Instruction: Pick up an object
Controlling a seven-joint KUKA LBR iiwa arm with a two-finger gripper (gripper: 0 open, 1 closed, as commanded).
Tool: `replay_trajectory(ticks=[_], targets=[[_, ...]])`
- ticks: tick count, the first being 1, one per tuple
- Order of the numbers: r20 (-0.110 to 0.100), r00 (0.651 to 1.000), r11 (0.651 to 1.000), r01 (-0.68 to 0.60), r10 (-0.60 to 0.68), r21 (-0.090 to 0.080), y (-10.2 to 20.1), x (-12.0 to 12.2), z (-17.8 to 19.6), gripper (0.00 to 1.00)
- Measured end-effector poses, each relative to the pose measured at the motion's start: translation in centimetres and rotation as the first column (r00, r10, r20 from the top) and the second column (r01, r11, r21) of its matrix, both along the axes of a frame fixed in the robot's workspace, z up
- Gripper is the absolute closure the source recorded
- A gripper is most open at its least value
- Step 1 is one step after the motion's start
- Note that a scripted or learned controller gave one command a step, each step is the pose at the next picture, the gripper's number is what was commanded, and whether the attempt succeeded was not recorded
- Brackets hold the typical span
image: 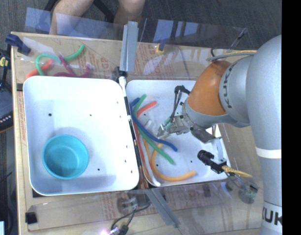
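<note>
The gripper (166, 128) sits low in the right bin (209, 89), over a tangle of thin flexible tubes. Whether it is open or closed cannot be told. The nearest item, a blue tube (157, 136), lies just beside the gripper, with a green tube (155, 148) and an orange tube (172, 176) nearer the bin's front wall. These tubes look light, soft and bendable; they will likely sag. Grip across a straight mid-section, clear of crossings.
</note>
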State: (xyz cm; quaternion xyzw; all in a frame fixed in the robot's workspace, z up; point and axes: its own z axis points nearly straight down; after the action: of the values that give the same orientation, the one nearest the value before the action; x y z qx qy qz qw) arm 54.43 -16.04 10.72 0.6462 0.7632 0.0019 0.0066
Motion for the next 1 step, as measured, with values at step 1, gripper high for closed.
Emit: replay_trajectory(ticks=[1], targets=[[0.001,1.000,1.000,0.001,-0.001,-0.001,-0.07,0.01,0.04,0.00]])
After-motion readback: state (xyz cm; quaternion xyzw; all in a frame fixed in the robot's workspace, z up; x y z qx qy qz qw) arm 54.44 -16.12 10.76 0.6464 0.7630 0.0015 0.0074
